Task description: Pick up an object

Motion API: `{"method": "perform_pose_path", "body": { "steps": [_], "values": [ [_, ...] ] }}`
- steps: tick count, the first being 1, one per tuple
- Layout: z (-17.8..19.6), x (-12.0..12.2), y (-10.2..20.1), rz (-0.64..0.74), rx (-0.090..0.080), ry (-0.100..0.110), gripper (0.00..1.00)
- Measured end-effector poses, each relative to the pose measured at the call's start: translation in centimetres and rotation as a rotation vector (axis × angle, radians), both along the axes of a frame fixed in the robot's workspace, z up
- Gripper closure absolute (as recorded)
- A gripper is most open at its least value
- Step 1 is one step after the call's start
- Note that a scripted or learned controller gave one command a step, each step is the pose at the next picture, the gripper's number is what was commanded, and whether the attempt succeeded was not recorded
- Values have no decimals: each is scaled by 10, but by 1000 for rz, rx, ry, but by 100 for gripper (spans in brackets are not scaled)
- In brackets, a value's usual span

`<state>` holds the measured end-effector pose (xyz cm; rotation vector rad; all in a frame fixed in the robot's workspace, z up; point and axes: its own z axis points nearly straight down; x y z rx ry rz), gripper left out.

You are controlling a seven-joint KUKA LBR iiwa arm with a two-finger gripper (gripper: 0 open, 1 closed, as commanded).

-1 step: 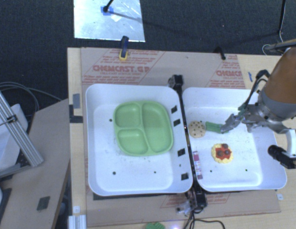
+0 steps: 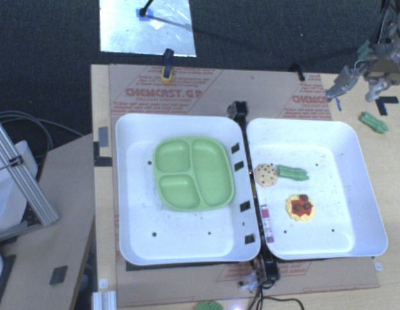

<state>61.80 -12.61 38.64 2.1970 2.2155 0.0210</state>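
**My pincer waits high at the corner, the small things lie in the near bin**

My pincer (image 2: 362, 76) hangs beyond the far right corner of the bench (image 2: 206, 82), outside both bins. It is small and blurred here, so I cannot tell how it stands, and I see nothing in it.

The largest thing is the left bin (image 2: 132, 237), far to the left of my pincer and lower in the view. A green plate (image 2: 193, 173) with three compartments lies flat in its middle. It looks stiff and light, but it is wide and low, so I judge it hard to take.

The right bin (image 2: 355, 237) is nearer, just below and left of my pincer. Three small things lie in its left half. A green pod (image 2: 292, 172) touches a round cookie (image 2: 266, 174); below them, apart, is a yellow piece (image 2: 300, 207) with red spots. All three look like light toy food, maybe slippery.

I judge the yellow piece the best choice: it has free floor on all sides, so I can close across its middle. The pod is narrow, but the cookie is against its end.

The bin wall between the bins is near the cookie. The right half of this bin gives me open room to come down.

A small green thing (image 2: 373, 122) lies on the bench just below my pincer.
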Motion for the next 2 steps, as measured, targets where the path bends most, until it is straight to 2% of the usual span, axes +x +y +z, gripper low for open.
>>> {"method": "perform_pose_path", "body": {
  "steps": [1, 2],
  "values": [
    [1, -3, 0, 2, 2, 16, 100],
    [-136, -29, 81, 2, 10, 37, 100]
  ]
}}
